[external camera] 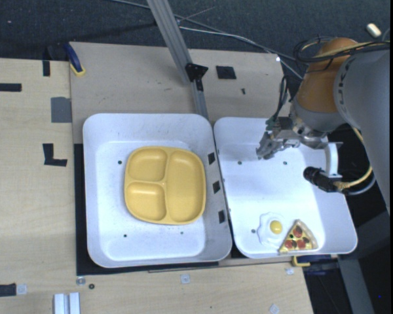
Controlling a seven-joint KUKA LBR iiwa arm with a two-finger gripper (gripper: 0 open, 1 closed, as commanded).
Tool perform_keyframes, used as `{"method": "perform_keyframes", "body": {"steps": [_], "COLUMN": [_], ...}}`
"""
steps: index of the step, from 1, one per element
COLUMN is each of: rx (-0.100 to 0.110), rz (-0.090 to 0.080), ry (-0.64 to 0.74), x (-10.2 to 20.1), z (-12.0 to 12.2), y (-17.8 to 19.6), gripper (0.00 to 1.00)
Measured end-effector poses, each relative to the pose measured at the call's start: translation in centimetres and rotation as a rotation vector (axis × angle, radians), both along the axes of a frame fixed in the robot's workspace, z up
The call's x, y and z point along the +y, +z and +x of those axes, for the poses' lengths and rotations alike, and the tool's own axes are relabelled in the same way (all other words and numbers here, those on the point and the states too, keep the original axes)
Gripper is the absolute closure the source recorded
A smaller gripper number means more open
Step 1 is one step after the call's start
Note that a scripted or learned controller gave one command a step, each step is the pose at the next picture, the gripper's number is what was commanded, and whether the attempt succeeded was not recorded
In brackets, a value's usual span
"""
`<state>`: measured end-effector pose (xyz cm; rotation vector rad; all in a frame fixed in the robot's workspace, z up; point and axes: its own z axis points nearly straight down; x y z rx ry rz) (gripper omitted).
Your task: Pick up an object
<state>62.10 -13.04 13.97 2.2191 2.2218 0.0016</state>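
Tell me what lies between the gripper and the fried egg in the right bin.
Nothing but bare white bin floor. In the camera view the gripper hangs over the right bin's far part; the egg lies near its front edge, beside the pizza slice.

There are no words or numbers to read here. Nothing has a label or a sign (not even the bins).

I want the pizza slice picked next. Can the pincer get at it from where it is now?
Probably yes. The pincer hangs over the far part of the right bin, and the pizza slice lies uncovered at the near edge. The fried egg lies close beside it and may crowd the grasp.
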Motion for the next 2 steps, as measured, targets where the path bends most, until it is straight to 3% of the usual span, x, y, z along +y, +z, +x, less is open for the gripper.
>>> {"method": "perform_keyframes", "body": {"steps": [2], "rx": [-0.002], "rz": [-0.001], "ry": [0.001], "x": [-1.2], "z": [1.2], "y": [9.9], "gripper": [1.00]}}
